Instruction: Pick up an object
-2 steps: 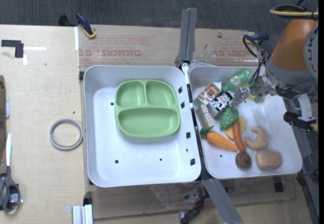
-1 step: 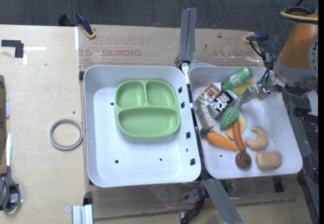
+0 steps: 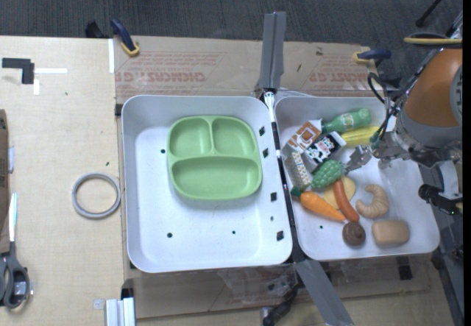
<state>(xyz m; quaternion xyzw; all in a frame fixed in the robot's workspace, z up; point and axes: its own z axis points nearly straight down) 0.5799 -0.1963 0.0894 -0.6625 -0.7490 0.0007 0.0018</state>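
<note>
The right bin (image 3: 412, 185) holds a heap of toy food. There is a green bottle (image 3: 348, 120), a yellow corn cob (image 3: 356, 136), an orange-and-white carton (image 3: 304, 136) and a black-and-white box (image 3: 324, 146). Below them lie a bumpy green pickle (image 3: 327, 174), a carrot (image 3: 321, 204), a red sausage (image 3: 346, 200), a croissant (image 3: 372, 201), a tan potato (image 3: 390, 231) and a brown round piece (image 3: 354, 233). My gripper (image 3: 362, 158) hangs low over the bin's middle, just right of the pickle and below the corn. Nothing can be seen held in it.
The left bin (image 3: 147, 229) carries a green divided plate (image 3: 215, 157). On the bench to the left lie a grey tape ring (image 3: 96, 194) and scissors (image 3: 14, 277). Clamps (image 3: 126, 37) sit at the cardboard's far edge. The arm's orange band (image 3: 441, 93) rises over the right bin's right side.
</note>
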